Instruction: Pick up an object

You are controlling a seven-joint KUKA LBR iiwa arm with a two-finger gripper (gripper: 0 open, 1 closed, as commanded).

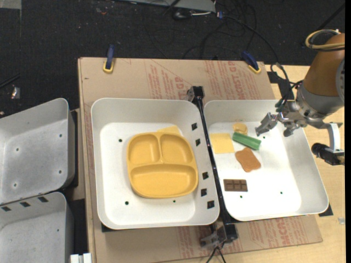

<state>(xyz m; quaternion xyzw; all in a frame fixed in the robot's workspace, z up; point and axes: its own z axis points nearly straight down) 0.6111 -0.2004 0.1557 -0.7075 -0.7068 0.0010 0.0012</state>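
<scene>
The right bin (307,193) holds several small food-like items. A green stick (245,141) lies next to a flat yellow square (222,143). A small yellow-orange piece (239,127) sits behind them. A brown oval piece (248,159) and a dark chocolate bar (236,186) lie nearer the front. My gripper (277,126) hangs over the bin's back right part, a little to the right of the green stick. It is open, with nothing between its fingers (265,124).
The left bin (109,201) carries a yellow divided tray (163,165). A black divider with clamps (205,147) runs between the bins. Grey metal lids (33,147) lie off the bench at left. Blue-yellow clamps (109,62) hold the cardboard base at the back.
</scene>
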